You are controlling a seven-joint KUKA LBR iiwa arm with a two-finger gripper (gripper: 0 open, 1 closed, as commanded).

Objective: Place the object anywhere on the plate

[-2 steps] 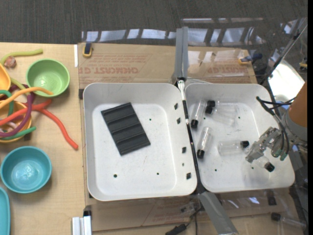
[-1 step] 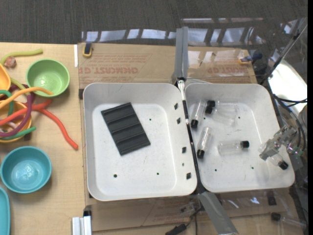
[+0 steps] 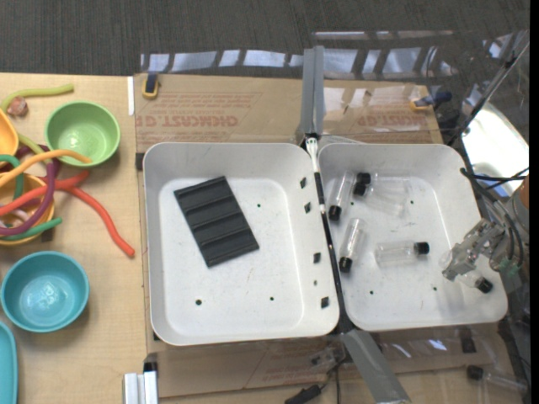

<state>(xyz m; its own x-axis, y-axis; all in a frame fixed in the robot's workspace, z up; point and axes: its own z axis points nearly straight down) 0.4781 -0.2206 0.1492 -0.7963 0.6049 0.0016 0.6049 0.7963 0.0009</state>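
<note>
Low over right bin's edge, gripper (image 3: 468, 257).

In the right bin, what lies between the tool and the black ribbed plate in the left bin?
In the camera view, clear vials with black caps lie between the tool and the black ribbed plate, then the two bins' adjoining rims.

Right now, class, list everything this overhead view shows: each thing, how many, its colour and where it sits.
Bins: 2, white, side by side on the bench; left bin, right bin.
Ridged plate: 1, black, left bin, lying at a slant.
Vials: about 5, clear with black caps, right bin, e.g..
Green bowl: 1, table at far left.
Teal bowl: 1, table at lower left.
Flexible strips: several, red, orange, green and purple, across the left table.
Cardboard: brown, under the bins.
End effector: 1, grey metal, right bin's right side, beside a capped vial.
</note>
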